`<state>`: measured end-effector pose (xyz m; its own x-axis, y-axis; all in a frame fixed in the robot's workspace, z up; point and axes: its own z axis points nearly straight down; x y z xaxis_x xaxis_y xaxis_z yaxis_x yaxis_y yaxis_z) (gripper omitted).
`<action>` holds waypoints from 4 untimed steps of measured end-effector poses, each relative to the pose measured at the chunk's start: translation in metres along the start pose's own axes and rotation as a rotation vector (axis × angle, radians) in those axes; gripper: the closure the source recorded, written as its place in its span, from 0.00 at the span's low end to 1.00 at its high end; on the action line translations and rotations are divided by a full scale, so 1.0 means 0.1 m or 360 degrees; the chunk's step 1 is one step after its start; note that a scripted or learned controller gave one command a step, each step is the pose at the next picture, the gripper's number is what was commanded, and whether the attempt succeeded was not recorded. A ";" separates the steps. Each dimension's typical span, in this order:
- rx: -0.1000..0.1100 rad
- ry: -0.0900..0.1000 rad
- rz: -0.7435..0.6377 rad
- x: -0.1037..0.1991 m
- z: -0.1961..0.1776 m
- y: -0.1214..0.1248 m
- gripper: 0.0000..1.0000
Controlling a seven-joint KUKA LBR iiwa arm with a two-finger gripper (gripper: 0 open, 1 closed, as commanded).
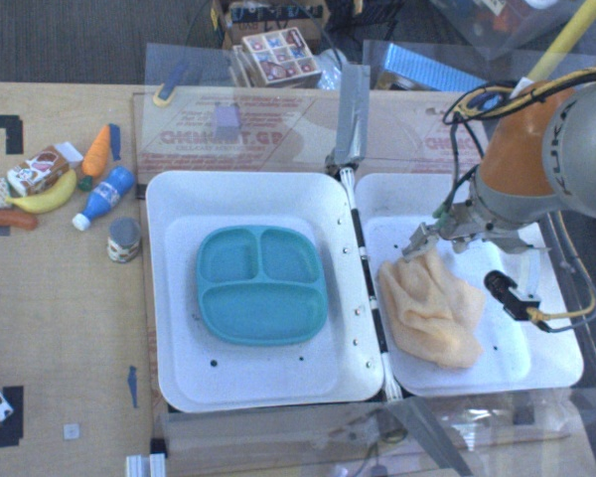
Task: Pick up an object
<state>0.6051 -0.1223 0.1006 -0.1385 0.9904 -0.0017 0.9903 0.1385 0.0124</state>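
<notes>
The crumpled beige cloth (432, 308) sat in the right-hand white bin (551, 361), and my end effector (424, 238) was touching its upper edge. Honestly couldn't tell what state it was in. I figured I was at the grasp step; next up was pinching a fold and lifting straight.

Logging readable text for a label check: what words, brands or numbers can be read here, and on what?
"CHEMCUT.GB", uncertain, faint red print on the clear panel behind the bins.
Patterned box: print too small.
Snack packet, blue bottle and small can: labels blurred.
</notes>
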 end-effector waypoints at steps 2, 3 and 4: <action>-0.0006 -0.0003 0.0006 -0.02 -0.11 0.01 0.00; 0.0005 -0.0001 -0.0185 0.21 0.10 -0.05 0.00; -0.0004 -0.0001 -0.0180 0.21 -0.01 -0.03 1.00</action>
<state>0.5988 -0.1024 0.1019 -0.2495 0.9684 -0.0037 0.9683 0.2495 0.0147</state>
